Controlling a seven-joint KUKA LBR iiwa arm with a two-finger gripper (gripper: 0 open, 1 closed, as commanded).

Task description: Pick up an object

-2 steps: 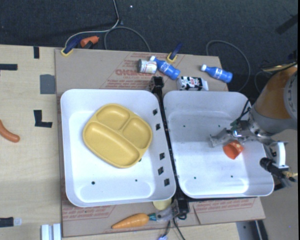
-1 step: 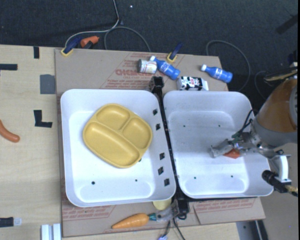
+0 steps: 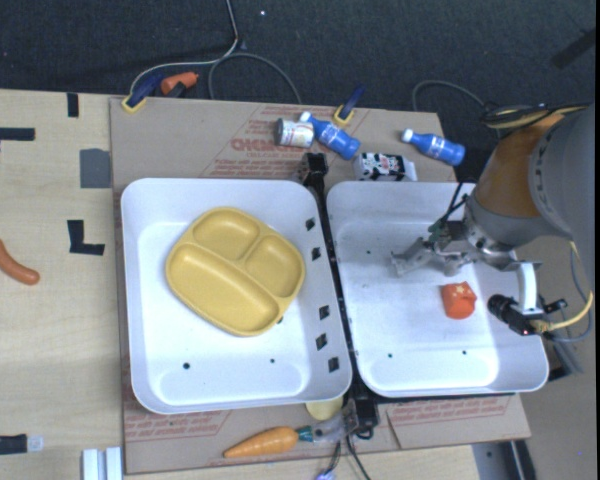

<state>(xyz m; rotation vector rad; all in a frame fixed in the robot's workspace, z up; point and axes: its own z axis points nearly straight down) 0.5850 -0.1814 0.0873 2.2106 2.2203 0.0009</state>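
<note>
- Sausage toy [image 3: 13,261] lies alone on the tabletop [image 3: 40,368] at far left.
- Left bin [image 3: 150,368] holds a yellow divided plate [image 3: 235,269], tilted askew.
- An orange carrot toy [image 3: 262,442] lies below the bins, its green end tangled in cables.
- Two blue-and-white bottles [image 3: 332,136] [image 3: 435,147] lie above the bins.
- Right bin [image 3: 430,368] holds a small orange object [image 3: 459,300], its shape hard to make out.
- The gripper [image 3: 405,261] sits low in the right bin, left of that object and apart from it; whether it is open or closed cannot be told.
</note>
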